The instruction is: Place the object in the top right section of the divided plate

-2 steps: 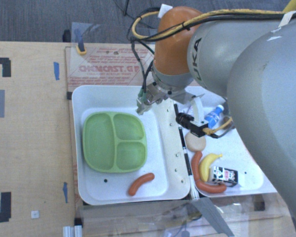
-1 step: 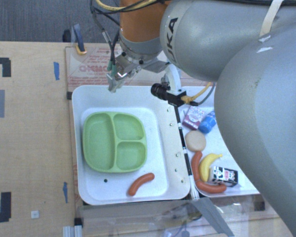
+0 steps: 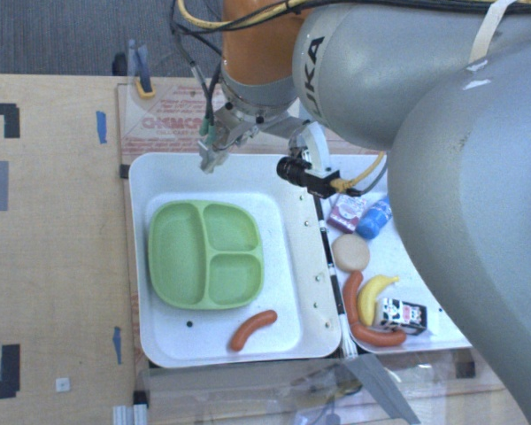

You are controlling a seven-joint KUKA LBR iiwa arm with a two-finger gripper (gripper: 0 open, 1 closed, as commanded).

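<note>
Grey arm point(image 3: 425, 104) overhangs two white bins point(image 3: 283, 335), wooden bench point(image 3: 53, 264).

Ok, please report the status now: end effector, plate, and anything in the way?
End effector above left bin's far rim, grip state unclear. Green divided plate bare. Sausage lies beside plate, near edge. Nothing blocking plate.
</note>
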